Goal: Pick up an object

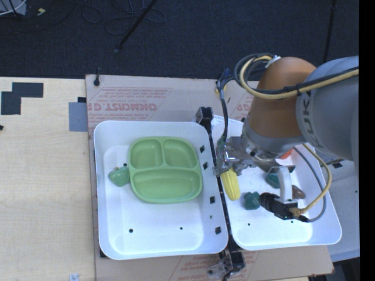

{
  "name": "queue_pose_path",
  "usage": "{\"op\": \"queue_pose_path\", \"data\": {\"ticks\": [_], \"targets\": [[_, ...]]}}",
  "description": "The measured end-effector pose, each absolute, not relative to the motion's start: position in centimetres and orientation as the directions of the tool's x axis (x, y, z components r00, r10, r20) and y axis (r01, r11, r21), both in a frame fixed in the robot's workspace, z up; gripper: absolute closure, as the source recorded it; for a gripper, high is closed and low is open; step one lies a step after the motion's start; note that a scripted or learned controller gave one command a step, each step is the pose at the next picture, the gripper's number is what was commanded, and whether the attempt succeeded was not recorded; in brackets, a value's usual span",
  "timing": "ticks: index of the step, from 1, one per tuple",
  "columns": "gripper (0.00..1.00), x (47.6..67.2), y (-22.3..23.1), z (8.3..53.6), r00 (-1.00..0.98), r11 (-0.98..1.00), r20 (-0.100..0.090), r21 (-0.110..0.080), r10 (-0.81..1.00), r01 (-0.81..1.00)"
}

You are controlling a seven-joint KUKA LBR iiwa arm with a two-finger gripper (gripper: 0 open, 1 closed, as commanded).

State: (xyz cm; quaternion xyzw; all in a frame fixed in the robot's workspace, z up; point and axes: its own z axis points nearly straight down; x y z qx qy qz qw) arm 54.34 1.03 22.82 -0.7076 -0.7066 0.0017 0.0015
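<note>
While tray (pixel 164 170) fills left bin (pixel 111 227), corn (pixel 231 184) in right bin (pixel 263 236).

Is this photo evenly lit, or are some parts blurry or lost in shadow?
Camera view: the two white bins are bright and mostly sharp, and the green divided plate and toy corn cob read clearly; the floor behind the bench is nearly black; the arm, close to the lens, looks soft; shadow under it blurs the small items there.
</note>
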Motion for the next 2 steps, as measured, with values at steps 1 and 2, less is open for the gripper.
{"op": "queue_pose_path", "data": {"ticks": [1,2], "targets": [[1.0,52.3,3.9,22.8,0.001,-0.001,0.0,-0.006,1.0,1.0],[1.0,51.0,6.9,22.7,0.001,-0.001,0.0,-0.006,1.0,1.0]]}}
